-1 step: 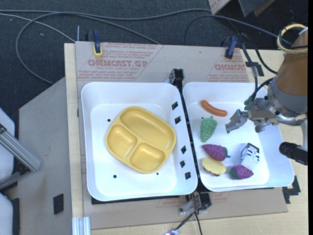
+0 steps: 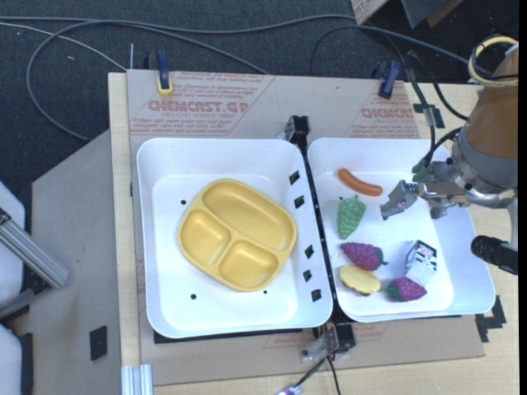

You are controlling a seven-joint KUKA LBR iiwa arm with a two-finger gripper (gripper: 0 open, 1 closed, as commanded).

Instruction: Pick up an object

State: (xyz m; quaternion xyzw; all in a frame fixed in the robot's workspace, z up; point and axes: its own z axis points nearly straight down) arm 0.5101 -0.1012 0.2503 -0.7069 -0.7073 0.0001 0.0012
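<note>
Your end effector (image 2: 401, 199) at right of frame, over right bin (image 2: 469, 303); finger state unclear; sausage (image 2: 360, 182) nearest, just to upper left, long axis left-right across frame

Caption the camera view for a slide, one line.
KUKA gripper hovers over the right bin of toy foods, beside the hot dog; yellow divided plate fills the left bin.

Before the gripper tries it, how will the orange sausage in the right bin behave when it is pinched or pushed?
The sausage looks like smooth moulded plastic, so probably stiff, light and somewhat slippery. Its rounded, elongated shape suggests it may roll or slide across the right bin if nudged sideways. It lies apart from the green grapes, so a push should not disturb them.
</note>
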